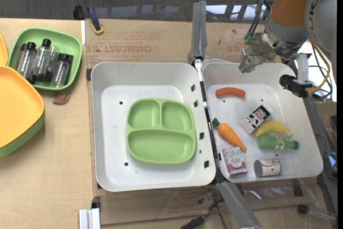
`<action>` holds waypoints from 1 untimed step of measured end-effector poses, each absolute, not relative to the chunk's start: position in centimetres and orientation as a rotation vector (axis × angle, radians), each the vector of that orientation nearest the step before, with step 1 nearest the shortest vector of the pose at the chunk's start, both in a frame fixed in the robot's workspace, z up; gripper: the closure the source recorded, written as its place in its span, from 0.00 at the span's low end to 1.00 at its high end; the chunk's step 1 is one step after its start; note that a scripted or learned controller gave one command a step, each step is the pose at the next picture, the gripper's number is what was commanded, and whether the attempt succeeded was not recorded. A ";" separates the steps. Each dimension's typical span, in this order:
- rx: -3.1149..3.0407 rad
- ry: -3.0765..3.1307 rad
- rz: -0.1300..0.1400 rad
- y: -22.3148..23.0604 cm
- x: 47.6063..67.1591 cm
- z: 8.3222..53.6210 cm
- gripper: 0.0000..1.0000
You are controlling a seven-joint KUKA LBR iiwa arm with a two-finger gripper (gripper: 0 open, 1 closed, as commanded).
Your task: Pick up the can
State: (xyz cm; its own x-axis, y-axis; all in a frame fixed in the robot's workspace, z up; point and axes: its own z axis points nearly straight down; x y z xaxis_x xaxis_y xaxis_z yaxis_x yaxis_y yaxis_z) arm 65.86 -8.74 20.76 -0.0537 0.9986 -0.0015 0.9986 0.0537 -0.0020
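**Can lies at the right bin's near edge, gripper up at the far rim**

The right bin [305, 166] holds the loose items. The can [267, 167] lies on its side at about five o'clock in that bin, close to the near wall, its pale end facing left and a red-and-white label around it. Just beside it at nine o'clock sits a small pink carton [235, 162]. At twelve o'clock from the can lies a green bottle [276, 143], tipped over, with a banana [272, 128] touching its upper side. A black-and-white milk carton [256, 117] rests against the banana's left end. A carrot [231, 134] lies slantwise near the bin's left wall, and a sausage [230, 93] lies at about eleven o'clock in the bin, well apart from the can.

The left bin [102, 131] holds a green divided plate [161, 131] in its middle, with three compartments.

The gripper [247, 65] hangs over the far rim of the right bin, at roughly twelve o'clock, well apart from the can. Its fingers are set narrow, with nothing between them.

Off at nine o'clock on the bench, a green tray [72, 48] holds several dark-capped bottles [43, 63], and stacked orange plates [19, 110] sit at the left edge.
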 end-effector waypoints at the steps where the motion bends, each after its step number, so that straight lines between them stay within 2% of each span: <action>1: -2.213 -2.232 0.002 -4.4 65.2 23.0 1.00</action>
State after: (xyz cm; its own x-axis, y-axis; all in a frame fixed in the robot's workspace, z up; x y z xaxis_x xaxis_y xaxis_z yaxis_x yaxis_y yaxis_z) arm 65.20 -4.42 22.96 -0.0085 1.0000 -0.0015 1.0000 0.0085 -0.0003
